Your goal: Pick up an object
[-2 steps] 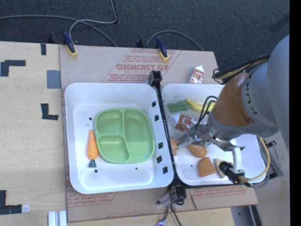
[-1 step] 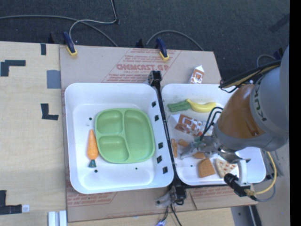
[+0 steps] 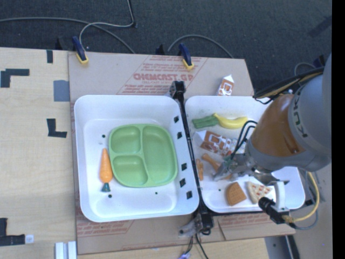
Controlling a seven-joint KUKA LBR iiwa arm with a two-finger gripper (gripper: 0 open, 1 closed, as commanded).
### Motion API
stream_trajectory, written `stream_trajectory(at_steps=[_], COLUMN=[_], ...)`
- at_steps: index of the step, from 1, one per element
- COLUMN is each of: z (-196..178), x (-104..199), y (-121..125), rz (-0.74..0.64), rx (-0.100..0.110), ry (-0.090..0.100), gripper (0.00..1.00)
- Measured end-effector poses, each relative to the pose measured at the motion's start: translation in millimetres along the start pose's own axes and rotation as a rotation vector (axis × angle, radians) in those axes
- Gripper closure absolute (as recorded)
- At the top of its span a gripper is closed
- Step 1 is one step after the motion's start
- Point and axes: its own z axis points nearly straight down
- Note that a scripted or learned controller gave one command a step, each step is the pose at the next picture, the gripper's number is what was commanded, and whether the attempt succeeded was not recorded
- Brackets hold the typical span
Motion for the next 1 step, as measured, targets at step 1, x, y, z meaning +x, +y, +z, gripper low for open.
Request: stream_trajectory(at_steps=[1], z=[-88.4], x=[72.8], y=[68.2], rz=[-0.002], rx=[0.004], ry=[0.002], gripper=[1.00])
